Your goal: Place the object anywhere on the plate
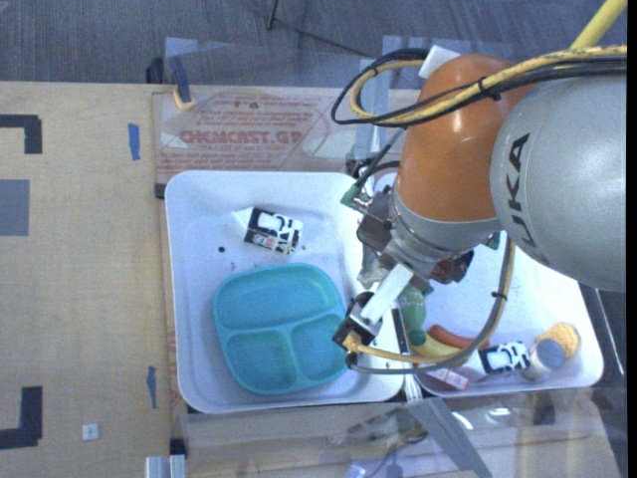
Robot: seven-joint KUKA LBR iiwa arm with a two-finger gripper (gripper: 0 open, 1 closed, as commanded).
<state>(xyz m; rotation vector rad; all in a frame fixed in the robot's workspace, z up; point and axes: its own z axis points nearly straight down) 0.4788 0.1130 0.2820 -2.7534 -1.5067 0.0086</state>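
Observation:
A teal divided plate [279, 328] lies in the left bin [189, 267], toward its front. Behind the plate rests a small black-and-white object [274, 230]. My gripper [405, 319] reaches down into the left part of the right bin [587, 366], just right of the wall between the bins. It is mostly covered by the wrist. A green object [414, 313] sits right at the gripper, and I cannot tell whether it is held. An orange-red object [450, 339] lies just beside it.
Toward the right bin's front right are another black-and-white object [504, 358], a yellow piece [563, 338] and a pale round item [542, 358]. The arm's bulk covers the back of the right bin. A bare wooden bench top [80, 267] spreads to the left.

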